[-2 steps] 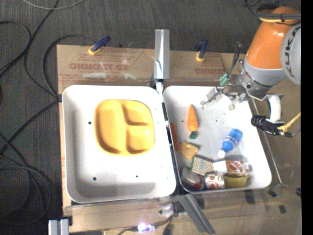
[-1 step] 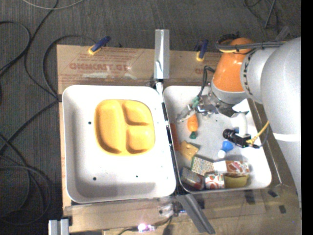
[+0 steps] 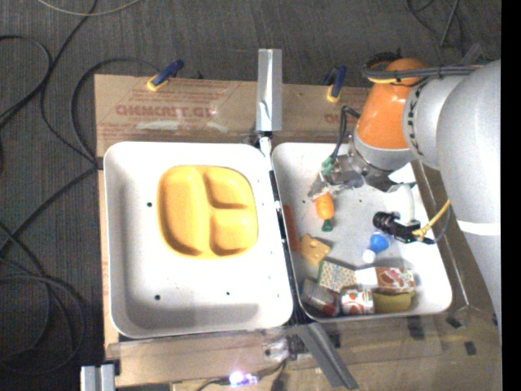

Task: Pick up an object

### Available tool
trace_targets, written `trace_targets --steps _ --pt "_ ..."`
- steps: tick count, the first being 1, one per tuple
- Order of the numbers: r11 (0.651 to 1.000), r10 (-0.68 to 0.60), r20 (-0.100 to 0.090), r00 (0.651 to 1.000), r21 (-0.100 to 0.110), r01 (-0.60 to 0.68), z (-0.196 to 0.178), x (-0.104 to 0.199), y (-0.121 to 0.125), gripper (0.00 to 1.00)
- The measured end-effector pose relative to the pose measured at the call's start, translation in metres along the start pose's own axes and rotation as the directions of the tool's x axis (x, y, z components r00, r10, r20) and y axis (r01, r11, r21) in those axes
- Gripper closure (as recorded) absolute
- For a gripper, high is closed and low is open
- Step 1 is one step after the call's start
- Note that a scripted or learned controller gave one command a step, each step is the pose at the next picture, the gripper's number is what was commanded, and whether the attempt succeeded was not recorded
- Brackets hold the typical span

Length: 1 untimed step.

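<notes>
Orange carrot-like toy [image 3: 325, 207] just below the jaws [image 3: 332, 179] in right bin [image 3: 440, 293]; jaw state unclear.

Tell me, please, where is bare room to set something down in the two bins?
The left bin has bare floor all around the yellow tray, widest along its near edge. The right bin is crowded: packages fill its near side, the gripper and orange object its far side.

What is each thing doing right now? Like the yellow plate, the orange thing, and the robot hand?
yellow tray: lying flat in the left bin.
orange object: lying in the right bin, just below the gripper.
gripper: low over the right bin, holding nothing visible.
boxes: piled at the right bin's front.
</notes>
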<state>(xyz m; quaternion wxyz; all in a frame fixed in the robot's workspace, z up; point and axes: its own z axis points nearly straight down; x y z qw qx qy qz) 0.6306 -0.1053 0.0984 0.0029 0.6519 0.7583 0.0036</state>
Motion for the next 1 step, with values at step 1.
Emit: trace_targets --steps 1 --pt "1.000 -0.010 0.002 1.000 0.010 0.010 -0.1551 0.0138 -0.0127 1.00"
